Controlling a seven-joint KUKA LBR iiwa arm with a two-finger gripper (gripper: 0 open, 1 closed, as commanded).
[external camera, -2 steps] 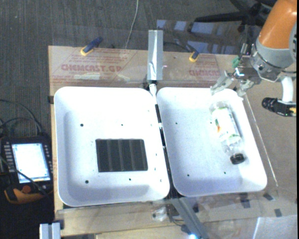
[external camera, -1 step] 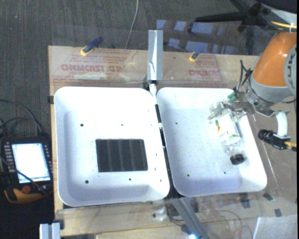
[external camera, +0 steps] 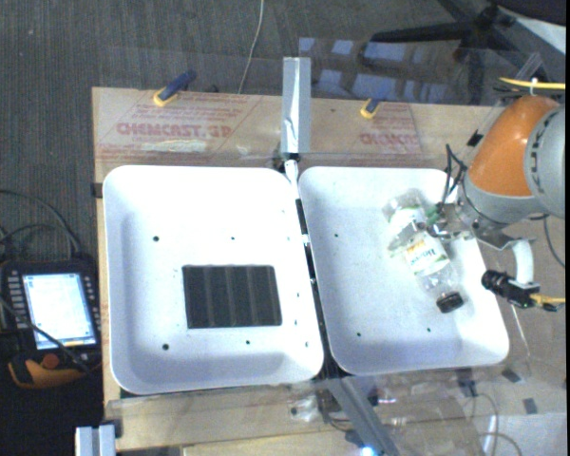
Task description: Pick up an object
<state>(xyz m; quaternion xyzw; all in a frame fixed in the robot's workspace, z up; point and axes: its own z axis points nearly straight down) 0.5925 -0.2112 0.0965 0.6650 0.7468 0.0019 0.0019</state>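
A clear plastic bottle (external camera: 424, 256) with a dark cap (external camera: 449, 301) lies on its side in the right bin (external camera: 361, 302), cap end toward the front right. A black ribbed rectangular pad (external camera: 232, 295) lies flat in the left bin (external camera: 142, 255). The arm's orange band (external camera: 515, 158) hangs over the right bin's right rim. My gripper (external camera: 444, 218) is low at the bottle's upper end, very close to it or touching it. Whether anything is held is hidden by the wrist.
A metal post (external camera: 295, 103) stands behind the seam between the bins. Clamps (external camera: 174, 85) sit on the back board. A handheld screen (external camera: 52, 307) lies on the floor at the left. A cable and small black part (external camera: 508, 288) hang by the right rim.
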